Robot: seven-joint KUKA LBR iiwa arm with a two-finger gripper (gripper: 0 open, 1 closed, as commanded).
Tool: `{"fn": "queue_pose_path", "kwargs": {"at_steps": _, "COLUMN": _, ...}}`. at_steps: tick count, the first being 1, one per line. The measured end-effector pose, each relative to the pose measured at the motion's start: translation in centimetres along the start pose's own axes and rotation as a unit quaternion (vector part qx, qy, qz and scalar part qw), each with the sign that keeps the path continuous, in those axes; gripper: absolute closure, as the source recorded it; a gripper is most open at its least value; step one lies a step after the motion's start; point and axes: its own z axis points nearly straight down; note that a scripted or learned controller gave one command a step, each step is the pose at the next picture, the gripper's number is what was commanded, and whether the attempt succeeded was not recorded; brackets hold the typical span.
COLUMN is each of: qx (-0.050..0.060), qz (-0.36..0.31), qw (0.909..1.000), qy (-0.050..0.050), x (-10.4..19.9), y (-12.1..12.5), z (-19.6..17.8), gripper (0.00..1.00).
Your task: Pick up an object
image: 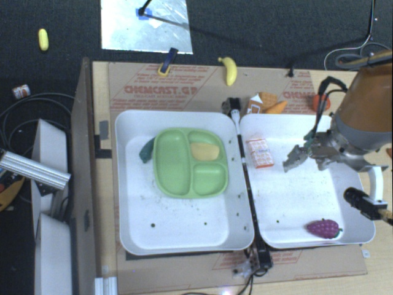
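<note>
Gripper [296, 157] over the right bin [295, 195], just beside the little box [260, 152]. Wide or closed, can't tell. Might push the box away, or grab only air.

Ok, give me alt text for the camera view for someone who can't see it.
The gripper hangs over the right bin, near a small pink box and purple grapes. The left bin holds a green divided plate with a yellow item.

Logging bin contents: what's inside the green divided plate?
A yellow item lies in the green divided plate's upper right compartment. A dark green thing sits at its left rim; anything underneath is hidden.
</note>
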Motion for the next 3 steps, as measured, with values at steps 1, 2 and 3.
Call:
{"fn": "queue_pose_path", "kwargs": {"at_steps": 1, "qx": 0.000, "qz": 0.001, "qw": 1.0000, "qy": 0.000, "x": -0.3, "y": 2.4, "z": 15.5, "gripper": 0.00}}
{"fn": "queue_pose_path", "kwargs": {"at_steps": 2, "qx": -0.001, "qz": -0.001, "qw": 1.0000, "qy": 0.000, "x": 0.6, "y": 5.7, "z": 14.8, "gripper": 0.00}}
{"fn": "queue_pose_path", "kwargs": {"at_steps": 3, "qx": -0.001, "qz": 0.000, "qw": 1.0000, "qy": 0.000, "x": 0.6, "y": 5.6, "z": 13.8, "gripper": 1.00}}
